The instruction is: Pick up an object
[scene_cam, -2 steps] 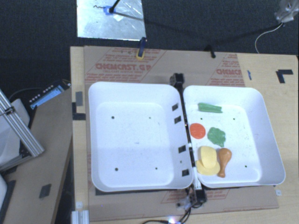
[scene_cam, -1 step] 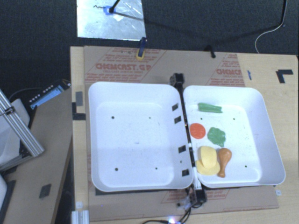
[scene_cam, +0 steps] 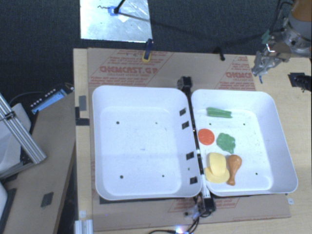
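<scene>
Fingers (scene_cam: pixel 259 68) slightly apart, gripping nothing, well above the brown drumstick (scene_cam: pixel 233 167) lying in the right bin (scene_cam: pixel 280 145)

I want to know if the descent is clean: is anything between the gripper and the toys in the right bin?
Nothing visible. The gripper hangs beyond the right bin's far corner; the green bean lies nearest, uncovered.

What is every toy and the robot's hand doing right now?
gripper: up above the bench, past the right bin's far corner, holding nothing.
green bean pod: lying flat near the right bin's far wall.
red disc: lying flat beside the divider.
green leafy piece: lying flat mid-bin.
yellow piece: lying flat, touching the drumstick.
brown drumstick: lying on its side.
left bin: sitting flat beside the right bin.
</scene>
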